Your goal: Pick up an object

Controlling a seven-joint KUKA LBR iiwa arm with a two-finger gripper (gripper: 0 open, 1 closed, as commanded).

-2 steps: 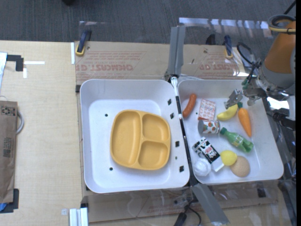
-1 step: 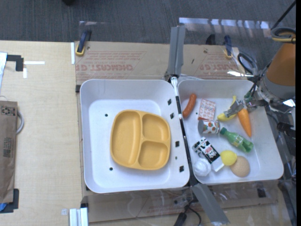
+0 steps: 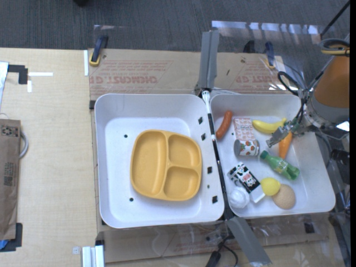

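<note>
Worktop carries two shallow white bins side by side; left bin holds just a yellow divided plate, right bin holds all the small stuff. Arm comes in from the right edge, orange band visible, wrist angled down-left into the right bin's upper right part. End effector sits low over the bin, tip right at the top of an orange carrot and just beside the right end of a banana; cannot tell whether it's open, closed or gripping anything, too small and cluttered there. Likely target is the carrot: it lies directly under and slightly below the tip, long axis running near vertical in the view, slightly tilted, so a grasp would need to close across its narrow width. Banana lies to the left of the tip, long axis roughly left-right. Green bottle just below the carrot, diagonal, close enough to get bumped. Farther off toward the bin's left and front: sausage, pink packet, small can, cow-print box, white ball, lemon, tan egg-like thing. Nothing looks lifted yet; pick judged not done.
</note>
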